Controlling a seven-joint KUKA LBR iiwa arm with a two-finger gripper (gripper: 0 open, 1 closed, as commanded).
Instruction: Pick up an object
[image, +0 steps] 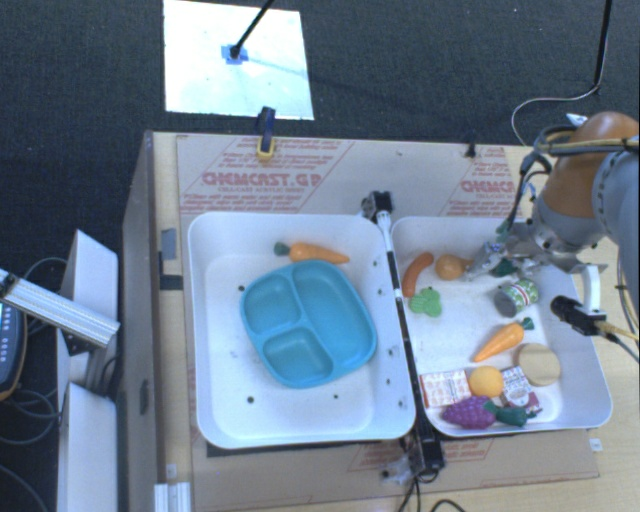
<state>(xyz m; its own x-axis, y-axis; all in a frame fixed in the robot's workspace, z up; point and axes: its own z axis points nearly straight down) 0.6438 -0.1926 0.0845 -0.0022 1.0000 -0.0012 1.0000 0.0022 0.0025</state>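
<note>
Camera view, reading from the left: I see the left bin on the tabletop, holding a blue divided plate and a toy carrot by its far wall. Across the divider, the right bin is crowded: a sausage, green broccoli, a small orange fruit, another carrot, purple grapes and a small can. My claw hangs over that bin's far side, just beside the can; I cannot tell how its grip stands or whether it has anything. I judge the can the nearest target: light, stiff, likely slick and prone to roll, so I would pinch it across the middle of its body.
</note>
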